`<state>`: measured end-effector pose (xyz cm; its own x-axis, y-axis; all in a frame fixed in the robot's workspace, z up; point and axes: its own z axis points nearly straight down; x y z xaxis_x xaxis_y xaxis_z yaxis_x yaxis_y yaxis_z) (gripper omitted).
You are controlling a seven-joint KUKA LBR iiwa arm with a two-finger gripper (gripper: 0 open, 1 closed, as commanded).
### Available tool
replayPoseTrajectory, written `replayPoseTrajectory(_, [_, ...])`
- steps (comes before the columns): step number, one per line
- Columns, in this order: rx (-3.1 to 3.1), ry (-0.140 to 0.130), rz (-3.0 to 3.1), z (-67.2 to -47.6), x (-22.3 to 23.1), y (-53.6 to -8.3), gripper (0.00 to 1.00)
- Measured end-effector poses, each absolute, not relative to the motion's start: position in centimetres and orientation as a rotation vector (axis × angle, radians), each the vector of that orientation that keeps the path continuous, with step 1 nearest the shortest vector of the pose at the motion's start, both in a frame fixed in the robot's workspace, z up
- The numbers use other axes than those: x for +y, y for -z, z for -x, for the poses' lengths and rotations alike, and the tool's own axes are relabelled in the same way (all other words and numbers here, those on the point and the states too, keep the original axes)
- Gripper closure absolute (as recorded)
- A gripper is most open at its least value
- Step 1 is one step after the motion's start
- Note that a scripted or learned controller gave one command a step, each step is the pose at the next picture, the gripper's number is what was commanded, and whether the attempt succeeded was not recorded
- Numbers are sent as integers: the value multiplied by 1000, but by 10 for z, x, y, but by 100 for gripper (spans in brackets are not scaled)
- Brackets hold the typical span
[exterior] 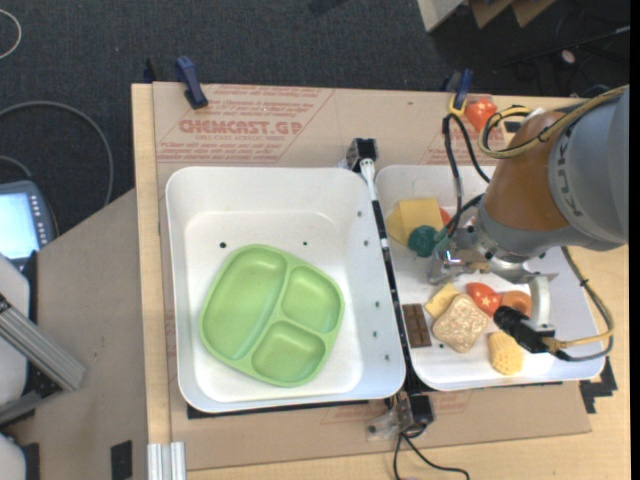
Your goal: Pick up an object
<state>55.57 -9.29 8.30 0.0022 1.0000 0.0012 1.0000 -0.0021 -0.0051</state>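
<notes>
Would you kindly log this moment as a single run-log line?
arm: over right bin | gripper: low beside teal object and yellow block | grasp: unconfirmed | left bin: green divided plate

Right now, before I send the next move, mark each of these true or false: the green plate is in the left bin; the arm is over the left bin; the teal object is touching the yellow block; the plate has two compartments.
1. The green plate lies in the left bin. True.
2. The arm is over the left bin. False: the arm is over the right bin.
3. The teal object touches the yellow block. True.
4. The plate has two compartments. False: it has three.
</notes>
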Motion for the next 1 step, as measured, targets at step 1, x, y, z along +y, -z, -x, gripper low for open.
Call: replayPoseTrajectory(1, [-2227,9,2221,-491,-54,-190,100])
